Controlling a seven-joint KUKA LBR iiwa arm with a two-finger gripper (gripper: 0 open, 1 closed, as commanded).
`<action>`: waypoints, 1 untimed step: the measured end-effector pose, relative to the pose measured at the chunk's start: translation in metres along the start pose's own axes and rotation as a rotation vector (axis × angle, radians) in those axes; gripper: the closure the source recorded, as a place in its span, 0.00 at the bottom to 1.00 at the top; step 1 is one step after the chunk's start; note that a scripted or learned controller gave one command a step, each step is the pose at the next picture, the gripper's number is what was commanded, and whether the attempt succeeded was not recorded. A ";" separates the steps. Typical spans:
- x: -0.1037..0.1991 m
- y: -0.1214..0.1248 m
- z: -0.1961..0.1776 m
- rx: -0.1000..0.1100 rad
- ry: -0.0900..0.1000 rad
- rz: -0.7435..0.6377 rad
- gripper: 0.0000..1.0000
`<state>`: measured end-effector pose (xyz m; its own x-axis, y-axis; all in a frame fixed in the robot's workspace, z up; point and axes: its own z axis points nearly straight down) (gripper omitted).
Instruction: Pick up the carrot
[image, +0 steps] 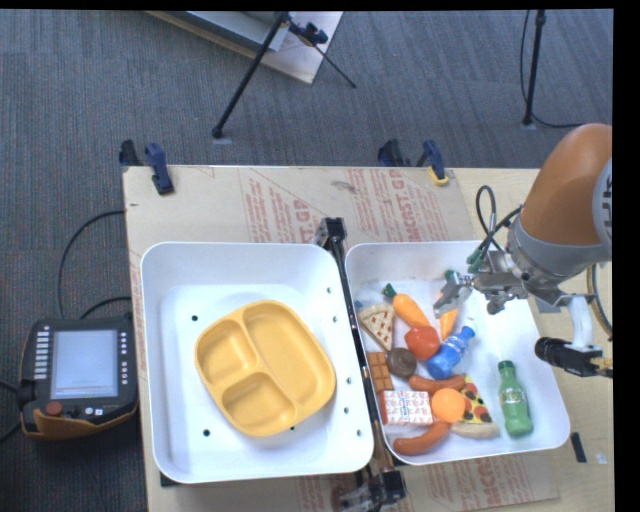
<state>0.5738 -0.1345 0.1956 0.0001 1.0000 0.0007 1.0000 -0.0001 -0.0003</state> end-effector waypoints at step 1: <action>-0.004 0.050 0.087 -0.016 -0.001 0.083 0.00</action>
<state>0.6235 -0.1383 0.1090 0.0827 0.9966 0.0006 0.9965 -0.0827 0.0154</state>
